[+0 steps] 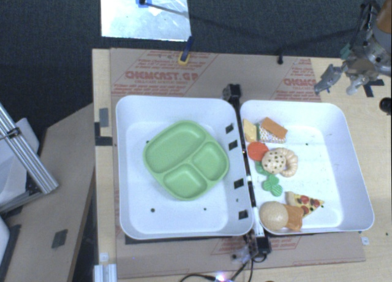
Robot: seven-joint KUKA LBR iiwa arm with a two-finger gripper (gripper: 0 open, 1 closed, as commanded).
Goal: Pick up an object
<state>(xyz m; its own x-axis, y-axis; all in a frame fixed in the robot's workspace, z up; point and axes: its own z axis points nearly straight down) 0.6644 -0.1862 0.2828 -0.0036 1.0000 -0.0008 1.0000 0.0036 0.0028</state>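
The right bin (349,152) holds several toy foods along its left side: a yellow wedge (250,131), a sandwich slice (272,130), a red tomato (257,151), a speckled cookie (280,161), a green leaf piece (272,184), a pizza slice (304,201) and a tan bun (274,214). My gripper (340,83) hangs high over the bin's far right corner, well away from the foods. Its fingers stand open with nothing between them.
The left bin (131,121) bears a green divided plate (184,161). A black divider (240,152) runs between the bins. A shiny sheet (147,5) lies on the floor beyond the bench. Metal framing (24,158) stands at the far left.
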